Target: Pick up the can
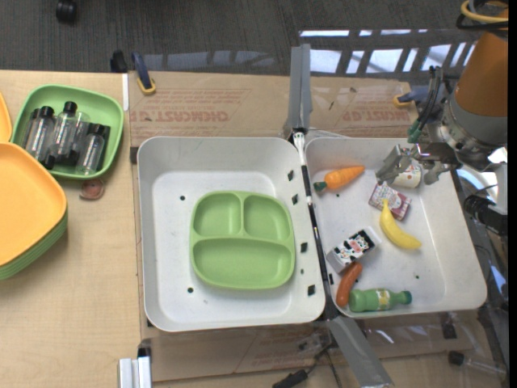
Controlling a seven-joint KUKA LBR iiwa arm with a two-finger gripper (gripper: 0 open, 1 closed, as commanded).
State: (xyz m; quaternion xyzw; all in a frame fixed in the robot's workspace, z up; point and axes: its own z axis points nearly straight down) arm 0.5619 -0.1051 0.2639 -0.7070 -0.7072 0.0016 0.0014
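I see the right bin (452, 297) holding a carrot (342, 176), banana (399, 231) and green bottle (380, 299); the tool (401, 166), just right of the carrot, pinches a small white can (409, 175).

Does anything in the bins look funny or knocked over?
Yes. The green bottle lies on its side at the right bin's near edge, and a sausage leans against the wall beside it. The carrot and banana lie loose. The green tray sits flat in the left bin.
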